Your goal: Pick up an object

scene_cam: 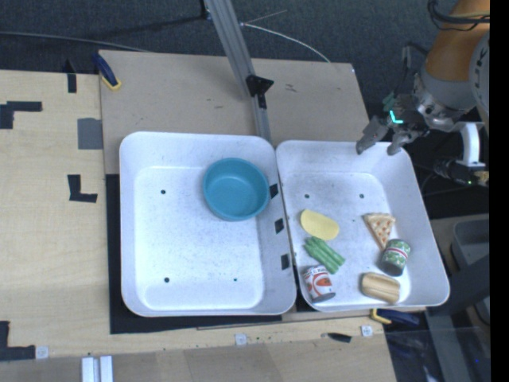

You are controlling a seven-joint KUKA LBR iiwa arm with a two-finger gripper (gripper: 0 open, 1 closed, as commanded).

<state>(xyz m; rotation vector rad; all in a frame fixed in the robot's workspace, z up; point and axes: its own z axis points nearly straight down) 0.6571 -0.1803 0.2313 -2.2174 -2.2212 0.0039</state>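
Right bin [413,213]: bun [379,286] and red can [319,283] along its near edge, green can [395,255] just behind bun, beans [324,253], chip [320,224], pizza [380,228] mid-bin. Bowl [235,189] in left bin [143,237]. Claw [379,141] over right bin's far rim, fingers spread, nothing between them.

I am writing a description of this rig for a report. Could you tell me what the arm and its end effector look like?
The arm is rounded, orange on the upper section, grey below toward the wrist. The end effector has two slim dark grey fingers under a dark metallic wrist block, where a small teal light glows. Black cables loop above the arm.
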